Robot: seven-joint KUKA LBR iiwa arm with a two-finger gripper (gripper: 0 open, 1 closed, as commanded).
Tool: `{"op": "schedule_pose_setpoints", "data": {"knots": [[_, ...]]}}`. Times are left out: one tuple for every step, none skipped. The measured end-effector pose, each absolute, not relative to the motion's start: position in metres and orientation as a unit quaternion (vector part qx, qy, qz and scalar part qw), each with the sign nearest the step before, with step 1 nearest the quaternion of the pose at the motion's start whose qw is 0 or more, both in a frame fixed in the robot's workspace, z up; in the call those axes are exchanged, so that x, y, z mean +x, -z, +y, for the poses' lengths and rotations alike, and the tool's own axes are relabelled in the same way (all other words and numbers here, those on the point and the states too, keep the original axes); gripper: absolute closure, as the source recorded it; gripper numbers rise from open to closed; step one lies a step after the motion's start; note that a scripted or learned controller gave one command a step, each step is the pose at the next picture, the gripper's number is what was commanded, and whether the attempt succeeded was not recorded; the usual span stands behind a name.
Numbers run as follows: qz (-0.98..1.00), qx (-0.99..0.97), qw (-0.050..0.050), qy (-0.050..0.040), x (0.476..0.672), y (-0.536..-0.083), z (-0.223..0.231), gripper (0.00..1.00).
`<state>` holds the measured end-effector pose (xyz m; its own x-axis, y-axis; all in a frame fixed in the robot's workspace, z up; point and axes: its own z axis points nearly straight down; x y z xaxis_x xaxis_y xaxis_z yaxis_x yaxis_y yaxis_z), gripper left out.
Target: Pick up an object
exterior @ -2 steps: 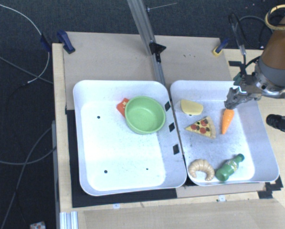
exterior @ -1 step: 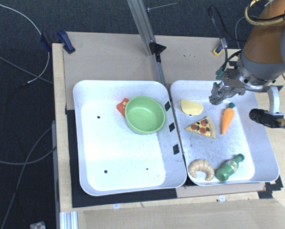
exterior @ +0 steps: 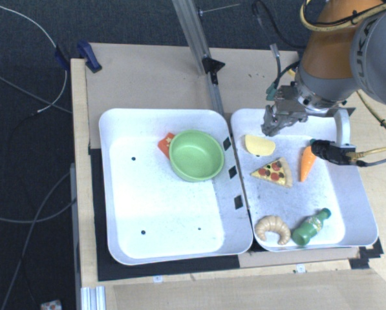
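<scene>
Gripper [exterior: 273,126] is positioned at the far end of the right bin [exterior: 354,199], just above the yellow wedge-shaped toy [exterior: 259,145], possibly a cheese or lemon piece. Whether its tips touch that piece cannot be told. Finger state: cannot tell, the dark tips merge at this angle. Nothing is visibly held.

Right bin contents, from the gripper outward:
- Yellow wedge, at the far left of the bin, directly below the gripper.
- Toy pizza slice [exterior: 273,172], just nearer the camera than the wedge, lying flat.
- Toy carrot [exterior: 306,163], to the right of the pizza slice, tip pointing toward the camera, apart from the slice.
- Toy croissant [exterior: 274,228], at the near edge of the bin.
- Green toy bottle [exterior: 309,228], lying tilted just beside the croissant on its right.

Left bin [exterior: 154,231] contents:
- Green bowl [exterior: 196,155], upright, at the far right part of the bin.
- A red-orange item [exterior: 165,144] partly hidden behind the bowl's left rim; its kind cannot be told.

The two bins sit side by side, touching along their inner edges, on a tan tabletop [exterior: 147,70]. The arm [exterior: 338,41], orange band visible, enters from the upper right. A metal post [exterior: 189,24] rises at a slant behind the bins. A blue clip [exterior: 88,55] sits at the tabletop's far left corner.
</scene>
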<state>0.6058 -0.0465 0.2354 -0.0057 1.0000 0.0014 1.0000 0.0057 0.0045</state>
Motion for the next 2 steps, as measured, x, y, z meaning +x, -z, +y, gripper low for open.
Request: {"op": "schedule_pose_setpoints", "data": {"knots": [[0.709, 0.705, 0.0, -0.0017, 0.61, -0.233, 0.017, 1.0], [0.709, 0.705, -0.001, -0.0013, 0.622, -0.225, 0.076, 1.0]]}}
